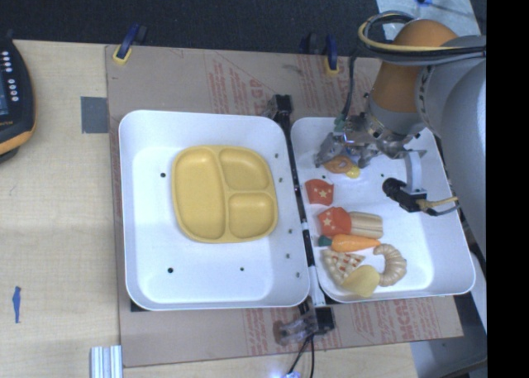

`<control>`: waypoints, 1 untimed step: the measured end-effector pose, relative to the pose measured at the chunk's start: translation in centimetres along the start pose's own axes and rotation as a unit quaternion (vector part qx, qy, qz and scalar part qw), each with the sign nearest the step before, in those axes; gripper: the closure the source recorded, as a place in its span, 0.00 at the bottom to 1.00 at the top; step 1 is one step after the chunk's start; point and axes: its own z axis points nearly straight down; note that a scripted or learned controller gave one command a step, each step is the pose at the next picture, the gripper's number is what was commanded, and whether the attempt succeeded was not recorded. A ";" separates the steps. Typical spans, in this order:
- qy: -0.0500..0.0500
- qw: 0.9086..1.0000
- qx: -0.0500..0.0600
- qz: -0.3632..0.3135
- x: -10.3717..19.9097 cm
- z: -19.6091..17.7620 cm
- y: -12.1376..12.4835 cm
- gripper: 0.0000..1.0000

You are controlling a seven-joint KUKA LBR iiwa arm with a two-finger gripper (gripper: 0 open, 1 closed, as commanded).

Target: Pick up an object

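My gripper (345, 153) hangs low over the far part of the right bin (446, 273). Directly under its tip, touching or nearly touching it, lies a small orange and yellow toy food (345, 168). The view does not show whether that piece is held. Closer to the front of the bin are a red wedge (320, 192), a red strawberry-like piece (333, 221), a beige roll (367, 223), an orange carrot (354, 243), a pizza slice (339, 265), a curved tan shrimp (393, 259) and a pale yellow lump (361, 282).
The left bin (149, 277) holds a yellow divided plate (225, 193) near its middle. The grey arm with its orange band (413, 54) comes in from the upper right. A dark controller (12, 95) sits at the bench's left edge.
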 end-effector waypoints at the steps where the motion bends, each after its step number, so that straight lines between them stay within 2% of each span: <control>1: 0.000 1.000 -0.002 0.001 -3.3 -0.1 0.0 0.00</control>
